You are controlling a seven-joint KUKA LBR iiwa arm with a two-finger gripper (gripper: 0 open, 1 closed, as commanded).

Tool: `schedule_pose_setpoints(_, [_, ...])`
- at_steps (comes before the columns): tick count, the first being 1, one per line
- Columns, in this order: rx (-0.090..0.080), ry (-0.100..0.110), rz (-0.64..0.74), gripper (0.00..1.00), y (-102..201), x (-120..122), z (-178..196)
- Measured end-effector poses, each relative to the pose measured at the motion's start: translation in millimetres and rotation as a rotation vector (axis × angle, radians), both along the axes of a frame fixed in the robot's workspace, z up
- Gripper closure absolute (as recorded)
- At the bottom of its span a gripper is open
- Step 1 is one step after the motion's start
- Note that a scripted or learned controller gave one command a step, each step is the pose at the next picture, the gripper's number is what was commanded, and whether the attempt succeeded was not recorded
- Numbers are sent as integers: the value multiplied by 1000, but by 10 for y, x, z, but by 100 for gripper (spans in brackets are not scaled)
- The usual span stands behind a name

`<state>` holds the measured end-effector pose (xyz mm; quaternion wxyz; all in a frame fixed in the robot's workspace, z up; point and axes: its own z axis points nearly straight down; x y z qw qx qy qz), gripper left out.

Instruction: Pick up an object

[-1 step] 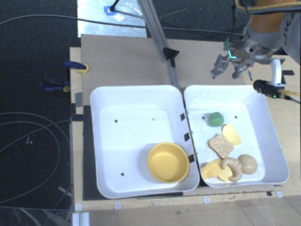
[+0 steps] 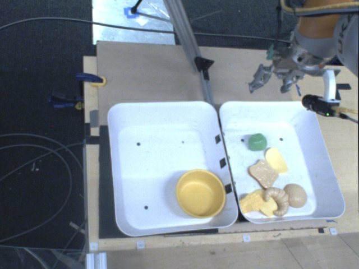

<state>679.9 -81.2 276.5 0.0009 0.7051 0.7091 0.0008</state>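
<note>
Fingers (image 2: 273, 82) spread apart, gripping nothing, above the bench behind the right bin (image 2: 325, 150); green piece (image 2: 257, 142) well below

Left bin (image 2: 129, 122): wide open floor, only a yellow bowl (image 2: 201, 192) near its front-right corner. Right bin (image 2: 311, 122): back half free bar a green piece (image 2: 257, 142); front half crowded, yellow chip (image 2: 276, 160), toast piece (image 2: 263, 174), pretzel (image 2: 277, 199), tan ball (image 2: 295, 195), cheese wedges (image 2: 253, 203) touching or nearly so. Slanted metal pole (image 2: 188, 35) crosses the bench's back edge.
</note>
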Motion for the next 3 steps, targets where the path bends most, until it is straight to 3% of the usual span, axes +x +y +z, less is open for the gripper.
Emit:
schedule_pose_setpoints(2, [-1,4,-2,0,-5,107,-1184])
schedule_pose_setpoints(3, [-2,18,-4,0,-73,131,-1760])
